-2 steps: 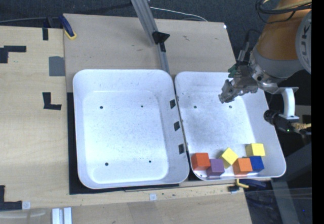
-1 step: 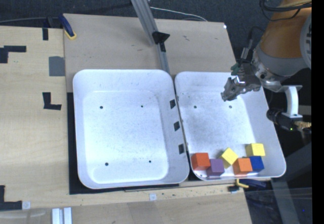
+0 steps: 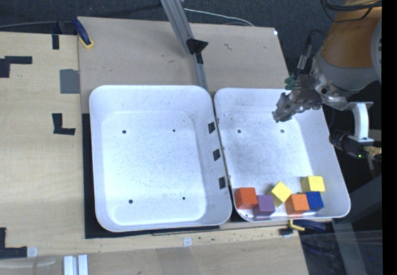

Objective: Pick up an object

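Observation:
Several small blocks lie along the near edge of the right bin point(image 3: 248, 143): an orange block point(image 3: 245, 197), a purple block point(image 3: 265, 204), a yellow block point(image 3: 281, 191), a second orange block point(image 3: 297, 203), a blue block point(image 3: 314, 200) and another yellow block point(image 3: 313, 183). My gripper point(image 3: 282, 112) hangs over the far right part of that bin, well away from the blocks. Nothing shows between its fingers.
The left bin point(image 3: 149, 156) sits beside the right one. A slanted metal pole point(image 3: 177, 13) runs from the top of the view down to the gap between the bins. A blue and yellow clamp point(image 3: 84, 33) sits at the bench's far left corner.

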